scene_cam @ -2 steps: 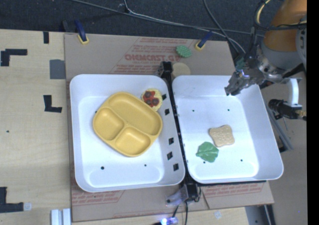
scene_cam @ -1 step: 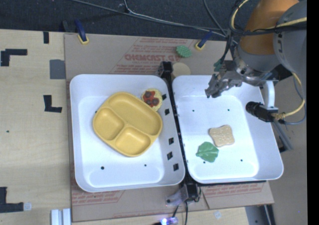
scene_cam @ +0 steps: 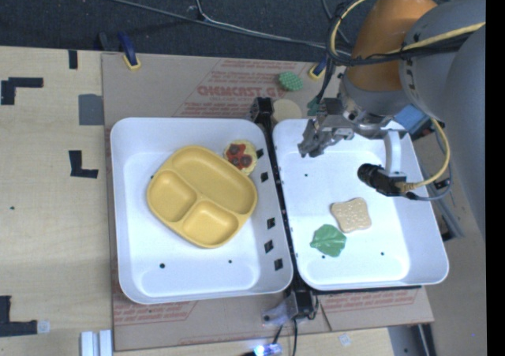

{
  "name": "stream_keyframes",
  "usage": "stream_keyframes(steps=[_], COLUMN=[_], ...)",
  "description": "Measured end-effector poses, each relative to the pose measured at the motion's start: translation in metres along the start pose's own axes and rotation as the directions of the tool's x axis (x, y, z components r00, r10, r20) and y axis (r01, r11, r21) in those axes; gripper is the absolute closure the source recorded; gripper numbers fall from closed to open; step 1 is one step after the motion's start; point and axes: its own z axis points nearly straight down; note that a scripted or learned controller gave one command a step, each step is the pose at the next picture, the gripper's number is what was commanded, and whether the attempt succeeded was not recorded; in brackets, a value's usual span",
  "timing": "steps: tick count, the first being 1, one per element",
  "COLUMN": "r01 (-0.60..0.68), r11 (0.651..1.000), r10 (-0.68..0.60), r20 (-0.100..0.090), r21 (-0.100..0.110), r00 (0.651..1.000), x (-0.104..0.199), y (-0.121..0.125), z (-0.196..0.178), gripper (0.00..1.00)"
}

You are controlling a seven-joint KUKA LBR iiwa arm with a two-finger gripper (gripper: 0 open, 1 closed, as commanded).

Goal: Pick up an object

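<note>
A sheet of printed cardboard (scene_cam: 229, 86) lies under two shallow, glossy white bins. Nearest in the right bin (scene_cam: 418, 264), there's a crinkled green leaf piece (scene_cam: 328, 240), and just beside it a tan, bread-like slice (scene_cam: 351, 215) with a speckled face. In the left bin (scene_cam: 134, 267) sits a smooth yellow three-part plate (scene_cam: 202, 196), a small round pizza toy (scene_cam: 241, 155) at its far edge. Further back, the gripper (scene_cam: 313, 141) hangs over the right bin's far corner; whether it's clenched or released, can't tell.
</note>
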Motion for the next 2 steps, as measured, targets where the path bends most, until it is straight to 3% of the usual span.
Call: stream_keyframes(steps=[2], r01=[0.002], r11=[1.000], r10=[-0.002], r20=[-0.001], r21=[-0.002], r00=[1.000], x=[0.109], y=[0.015], z=[-0.017], gripper=[1.00])
